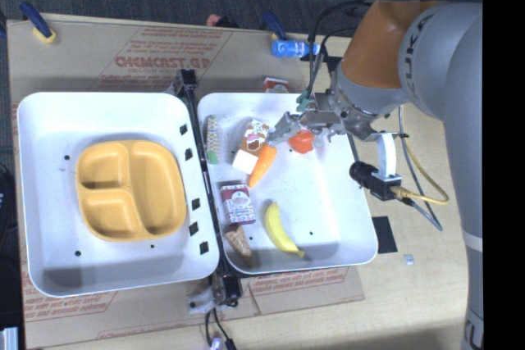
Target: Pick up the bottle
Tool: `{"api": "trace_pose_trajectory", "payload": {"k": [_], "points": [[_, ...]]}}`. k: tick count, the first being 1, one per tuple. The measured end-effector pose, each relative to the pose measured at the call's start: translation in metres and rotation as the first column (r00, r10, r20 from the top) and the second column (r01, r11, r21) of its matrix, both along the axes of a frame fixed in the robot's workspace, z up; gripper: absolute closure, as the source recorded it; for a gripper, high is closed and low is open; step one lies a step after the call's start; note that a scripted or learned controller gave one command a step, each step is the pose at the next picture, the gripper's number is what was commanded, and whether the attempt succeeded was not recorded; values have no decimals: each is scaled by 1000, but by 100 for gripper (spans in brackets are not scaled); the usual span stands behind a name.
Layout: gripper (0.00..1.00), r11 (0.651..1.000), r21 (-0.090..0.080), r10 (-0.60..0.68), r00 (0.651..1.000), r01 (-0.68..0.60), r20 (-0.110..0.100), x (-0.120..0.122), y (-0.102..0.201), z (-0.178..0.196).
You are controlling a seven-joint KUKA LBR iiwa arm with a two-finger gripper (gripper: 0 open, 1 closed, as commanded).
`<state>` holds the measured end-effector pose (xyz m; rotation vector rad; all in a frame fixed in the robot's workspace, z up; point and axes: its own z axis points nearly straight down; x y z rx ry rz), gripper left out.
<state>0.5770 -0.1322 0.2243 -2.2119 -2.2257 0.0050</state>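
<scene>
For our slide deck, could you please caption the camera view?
KUKA arm's gripper hovers over the right bin beside a carrot and banana; left bin holds a yellow tray.

Carrot (262,165) and banana (283,229) crowd the right bin (349,217).

Bright, even overhead light, soft shadows along the white bins' (107,106) inner walls, slight overall softness.
</scene>
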Motion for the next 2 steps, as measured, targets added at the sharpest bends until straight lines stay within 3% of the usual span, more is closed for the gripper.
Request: {"api": "trace_pose_trajectory", "payload": {"k": [1,2], "points": [[100,1000,1,5,1000,-5,-2,0,0,10],[100,986,1,166,986,-166,1,-58,-50,10]]}}
